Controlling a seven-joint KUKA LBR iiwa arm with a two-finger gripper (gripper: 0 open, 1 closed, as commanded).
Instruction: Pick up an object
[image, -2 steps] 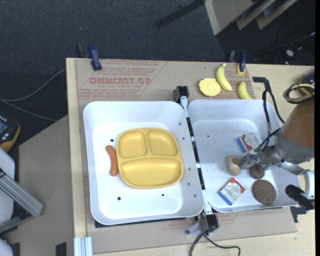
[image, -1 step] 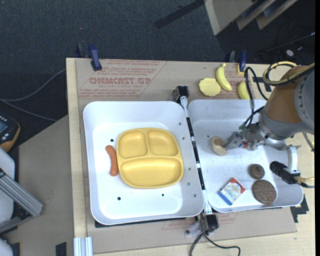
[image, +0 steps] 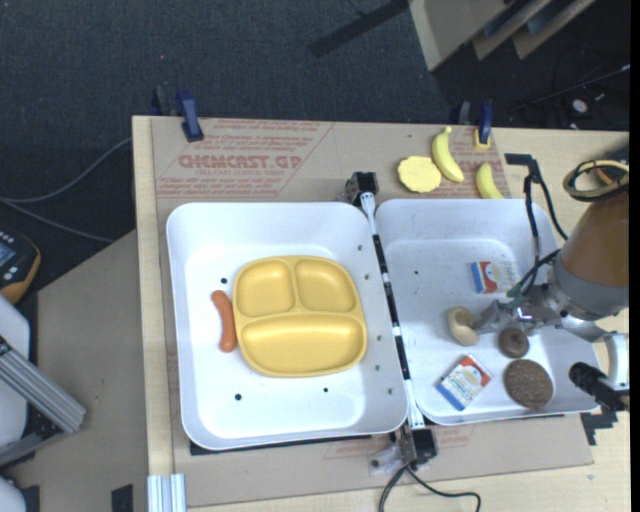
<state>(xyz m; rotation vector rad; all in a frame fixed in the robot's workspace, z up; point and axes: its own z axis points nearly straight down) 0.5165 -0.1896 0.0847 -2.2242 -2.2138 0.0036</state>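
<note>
the small brown object (image: 513, 342) lies in the right bin (image: 430, 235), just below the gripper (image: 505, 316), with a tan mushroom-like piece (image: 462, 324) to its left. nearer the front edge sit a dark round disc (image: 527, 382) and a small carton (image: 463, 382). i cannot tell how wide the gripper stands.

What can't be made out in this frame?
- Tool, camera view: too small and blurred to read its state or whether it touches the tan piece.
- Arm: cut off by the right edge.
- Small cartons: print too small to read.
</note>
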